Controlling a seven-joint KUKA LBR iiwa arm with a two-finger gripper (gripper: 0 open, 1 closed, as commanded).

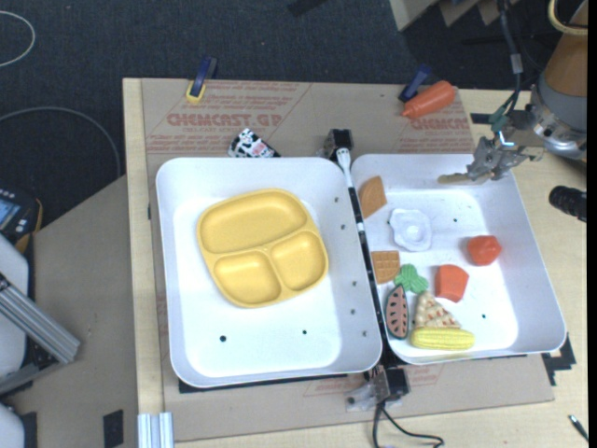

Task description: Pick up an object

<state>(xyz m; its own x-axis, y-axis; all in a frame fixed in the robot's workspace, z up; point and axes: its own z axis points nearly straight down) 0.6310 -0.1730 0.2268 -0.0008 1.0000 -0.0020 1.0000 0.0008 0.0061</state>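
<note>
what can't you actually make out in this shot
- Pincer, camera view: too small and blurred to tell how its fingers are set or whether anything is between them.
- Arm: cut off by the right and top edges.
- Black-and-white item behind the left bin: too small to identify.
- Pale toy in the right bin: white on white, shape unclear.
</note>
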